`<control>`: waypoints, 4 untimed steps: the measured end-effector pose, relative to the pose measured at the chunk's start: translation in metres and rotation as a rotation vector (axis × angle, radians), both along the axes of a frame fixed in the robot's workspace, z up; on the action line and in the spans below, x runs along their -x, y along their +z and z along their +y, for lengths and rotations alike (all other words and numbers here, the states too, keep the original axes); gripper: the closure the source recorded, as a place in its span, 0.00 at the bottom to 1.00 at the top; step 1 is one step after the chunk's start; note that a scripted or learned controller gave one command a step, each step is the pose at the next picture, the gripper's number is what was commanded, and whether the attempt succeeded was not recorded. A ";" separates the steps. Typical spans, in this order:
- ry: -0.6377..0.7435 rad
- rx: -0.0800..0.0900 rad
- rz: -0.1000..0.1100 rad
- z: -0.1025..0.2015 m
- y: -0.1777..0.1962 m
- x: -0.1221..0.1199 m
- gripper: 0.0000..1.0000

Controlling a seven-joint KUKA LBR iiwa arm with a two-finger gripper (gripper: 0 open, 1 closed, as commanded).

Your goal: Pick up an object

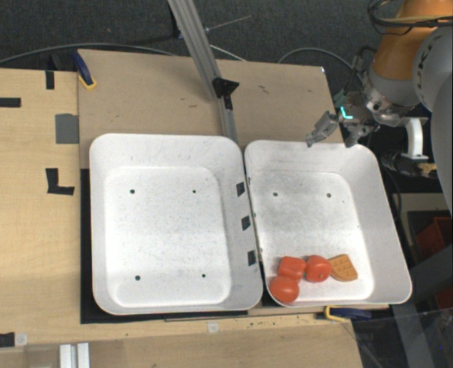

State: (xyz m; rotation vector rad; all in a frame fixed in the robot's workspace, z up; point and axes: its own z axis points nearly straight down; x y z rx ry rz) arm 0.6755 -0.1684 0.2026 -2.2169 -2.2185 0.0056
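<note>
Three small red-orange objects (297, 274) lie bunched at the near edge of the right bin (364, 205), with a tan biscuit-like piece (343, 267) just to their right. My gripper (336, 133) hangs over the far right corner of that bin, well away from the objects. Its two fingers stand apart, open, with nothing between them.
The left bin (165, 148) sits beside the right one. A grey metal bar (199, 44) slants down from the top to the gap between the bins. Black clips (245, 221) line the seam. Cables run across the dark floor behind the bench.
</note>
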 end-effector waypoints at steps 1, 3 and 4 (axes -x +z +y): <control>0.002 0.002 -0.004 0.000 0.003 -0.001 0.00; 0.000 0.001 0.006 0.000 -0.105 0.003 0.00; 0.000 0.002 0.005 0.000 -0.113 0.005 0.00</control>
